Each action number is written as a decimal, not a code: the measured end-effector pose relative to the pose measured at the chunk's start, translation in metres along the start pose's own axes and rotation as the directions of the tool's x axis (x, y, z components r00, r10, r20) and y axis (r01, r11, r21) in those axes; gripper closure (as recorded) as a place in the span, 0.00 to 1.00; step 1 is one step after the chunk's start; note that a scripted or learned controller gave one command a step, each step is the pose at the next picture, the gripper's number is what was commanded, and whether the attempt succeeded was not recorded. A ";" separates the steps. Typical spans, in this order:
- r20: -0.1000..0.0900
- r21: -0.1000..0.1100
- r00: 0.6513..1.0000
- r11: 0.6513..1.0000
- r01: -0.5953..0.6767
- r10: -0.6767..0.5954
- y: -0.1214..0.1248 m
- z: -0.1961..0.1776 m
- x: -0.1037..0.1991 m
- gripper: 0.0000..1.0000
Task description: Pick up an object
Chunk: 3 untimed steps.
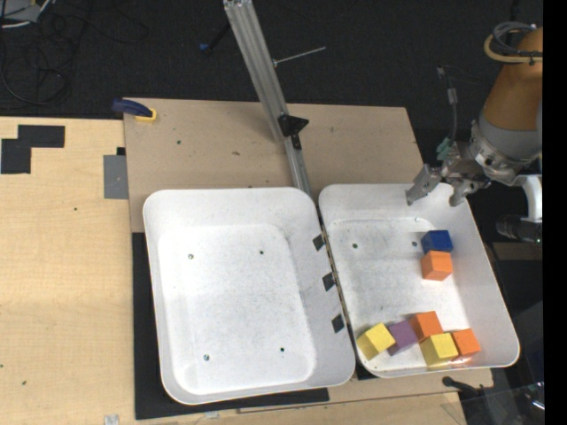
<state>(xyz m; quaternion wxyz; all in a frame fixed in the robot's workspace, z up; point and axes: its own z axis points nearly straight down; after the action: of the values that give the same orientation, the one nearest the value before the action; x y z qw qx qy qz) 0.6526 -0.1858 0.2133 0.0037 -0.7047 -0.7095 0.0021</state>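
The gripper [440, 185] hangs over the far right corner of the right bin [372, 211], its two fingers spread apart with nothing between them. From there the closest candidates lie toward the near side: a blue cube [437, 240] just below the gripper in the view, with an orange cube [436, 265] touching its near face. The move probably turns on this short drop toward the near side, slightly inward from the bin's right wall. Further off, along the near edge, sits a cluster: a yellow cube [376, 338], a purple cube [403, 334], another orange block [426, 324], a second yellow [438, 349] and an orange one [466, 342]. The left bin [177, 211] lies well apart.
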 end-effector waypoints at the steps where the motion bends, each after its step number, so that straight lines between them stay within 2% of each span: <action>1: 0.001 0.000 1.000 1.000 -0.005 0.005 0.005 0.060 -0.006 0.00; 2: 0.000 -0.001 1.000 1.000 0.000 0.000 0.004 0.104 -0.001 0.00; 3: 0.002 -0.005 1.000 1.000 0.001 -0.001 0.005 0.091 -0.001 1.00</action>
<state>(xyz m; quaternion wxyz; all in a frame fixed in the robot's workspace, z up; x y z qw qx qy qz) 0.6573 -0.1869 0.1225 0.0012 -0.7042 -0.7100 0.0010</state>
